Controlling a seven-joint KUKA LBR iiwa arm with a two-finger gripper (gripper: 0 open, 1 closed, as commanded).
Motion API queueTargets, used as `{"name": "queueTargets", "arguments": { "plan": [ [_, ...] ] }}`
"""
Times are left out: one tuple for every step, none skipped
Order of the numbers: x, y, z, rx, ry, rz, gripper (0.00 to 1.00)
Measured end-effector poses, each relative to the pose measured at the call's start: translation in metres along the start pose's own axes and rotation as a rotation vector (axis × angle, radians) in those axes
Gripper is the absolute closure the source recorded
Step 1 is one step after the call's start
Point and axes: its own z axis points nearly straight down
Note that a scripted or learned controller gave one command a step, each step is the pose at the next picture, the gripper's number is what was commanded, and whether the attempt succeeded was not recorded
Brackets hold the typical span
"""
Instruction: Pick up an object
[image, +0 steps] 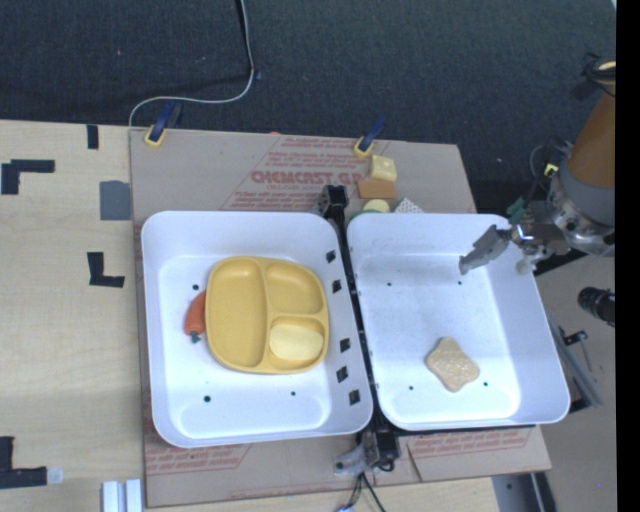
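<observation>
overhead, two shallow white bins sit side by side on a brown cardboard sheet printed with red lettering, which lies on a pale wooden bench (60, 330) marked with dark tape pieces. beyond the bench is dark blue-grey carpet, with a thin white cable (235, 60) looping across it. the left bin (170, 400) holds a yellow divided plate (265, 312) with a pale yellow lump in its lower right compartment, and an orange object (194, 315) peeks out from under the plate's left edge. the right bin (400, 330) holds a tan bread-like piece (452, 364) near its lower right part. the gripper (485, 250) hangs over the right bin's upper right area, well apart from the bread piece; whether it is released or clenched cannot be told.
</observation>
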Motion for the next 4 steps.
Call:
{"name": "queueTargets", "arguments": {
  "plan": [
    [-0.013, -0.074, 0.185, 0.014, 0.005, 0.005, 0.0],
    [-0.059, -0.069, 0.089, -0.008, -0.005, 0.003, 0.0],
    [-0.001, -0.07, 0.19, -0.002, -0.002, -0.001, 0.0],
    [-0.061, -0.024, 0.086, -0.013, -0.008, 0.001, 0.0]
  ]
}}
